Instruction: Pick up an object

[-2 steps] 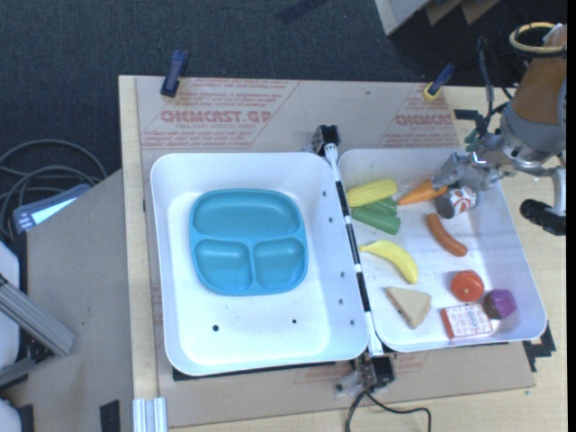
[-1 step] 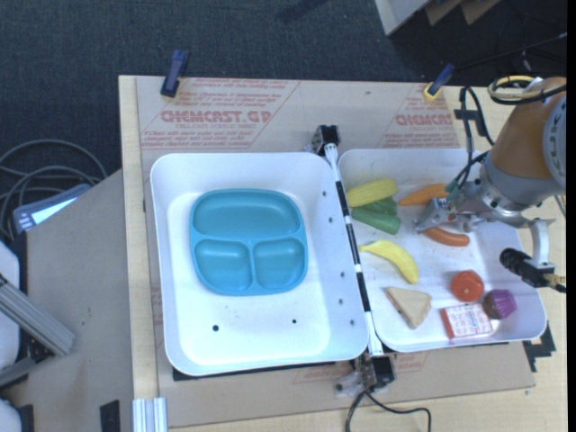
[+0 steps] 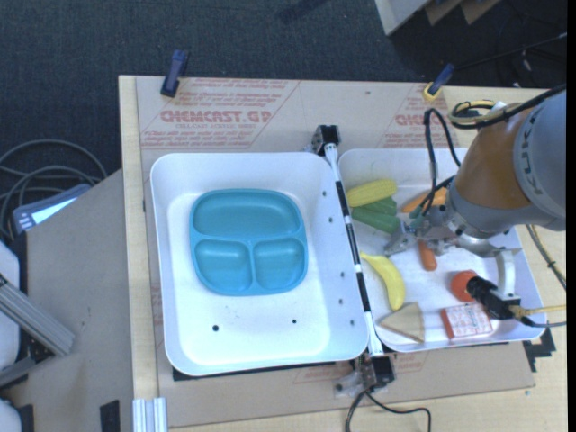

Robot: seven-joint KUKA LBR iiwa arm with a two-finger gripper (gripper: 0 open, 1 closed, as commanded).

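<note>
The right bin (image 3: 531,282) holds several toy foods. A yellow corn cob (image 3: 371,192) lies at its far left, with a green vegetable (image 3: 376,215) just in front of it. Nearer me are a yellow banana (image 3: 390,280), a tan wedge (image 3: 404,323), a red tomato (image 3: 460,283) and a red and white box (image 3: 466,321). A small orange-red carrot (image 3: 427,258) lies in the middle. My gripper (image 3: 416,238) hangs low over the bin's middle, right of the green vegetable and just above the carrot. Another orange piece (image 3: 419,202) peeks out behind it.
The left bin (image 3: 171,241) bears a blue divided plate (image 3: 248,240). A black-hinged divider (image 3: 346,232) runs between the two bins. The grey and orange arm (image 3: 504,174) covers the right bin's far right part.
</note>
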